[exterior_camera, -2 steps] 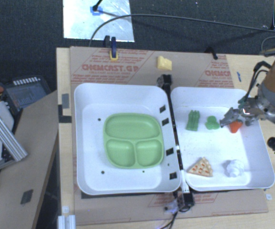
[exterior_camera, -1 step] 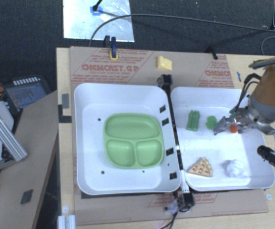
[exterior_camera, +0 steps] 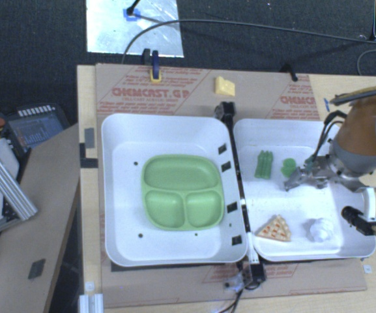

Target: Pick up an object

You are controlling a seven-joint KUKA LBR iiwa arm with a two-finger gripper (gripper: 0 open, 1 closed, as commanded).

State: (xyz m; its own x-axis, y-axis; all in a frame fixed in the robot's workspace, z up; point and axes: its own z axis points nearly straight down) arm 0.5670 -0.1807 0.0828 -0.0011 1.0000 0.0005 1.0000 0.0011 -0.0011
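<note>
1. The gripper (exterior_camera: 290,180) hung low in the right bin (exterior_camera: 357,250), its grey fingers reaching toward the view's left, with a small round green object (exterior_camera: 287,167) lying right at the fingertips; whether they touched it could not be made out.
2. A ribbed green piece (exterior_camera: 264,164) lay just beyond that round object, farther from the tool toward the divider between the bins.
3. A triangular pizza-slice toy (exterior_camera: 274,229) rested well below the gripper, near the front wall, and a crumpled white object (exterior_camera: 318,229) sat below and slightly behind the fingertips.
4. Whether the fingers were parted or closed could not be told from this view.
5. The arm (exterior_camera: 363,135) came in from the right edge, its orange band sitting above the wrist, the wrist bent down and leftward into the bin.
6. The left bin (exterior_camera: 122,142), well away from the tool, held a green compartment tray (exterior_camera: 181,191).
7. The brown board (exterior_camera: 174,87) under the bins carried red lettering reading "CHEMCAST", printed beyond each bin.
</note>
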